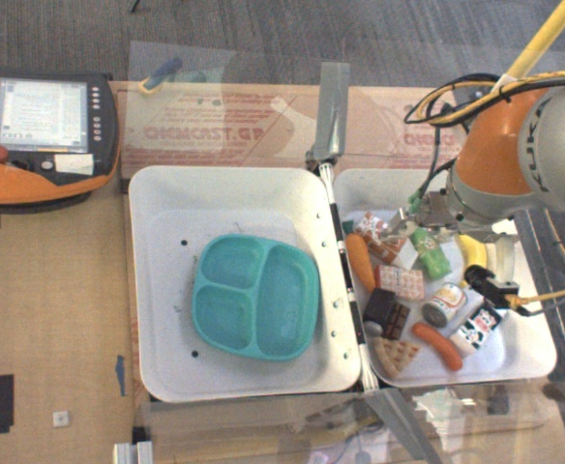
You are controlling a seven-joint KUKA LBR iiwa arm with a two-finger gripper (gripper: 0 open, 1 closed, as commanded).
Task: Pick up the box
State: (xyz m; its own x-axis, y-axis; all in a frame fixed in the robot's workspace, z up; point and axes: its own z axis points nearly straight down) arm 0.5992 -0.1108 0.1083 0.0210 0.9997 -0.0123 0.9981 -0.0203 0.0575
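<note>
The gripper (420,218) hangs low over the far part of the right bin (534,361); how far it is parted cannot be told. The box (479,329), a small black-and-white carton, lies near and right of it, well apart, beside a tin (445,304) and a red sausage (438,345). A teal divided plate (255,297) sits in the left bin (157,259).
</note>
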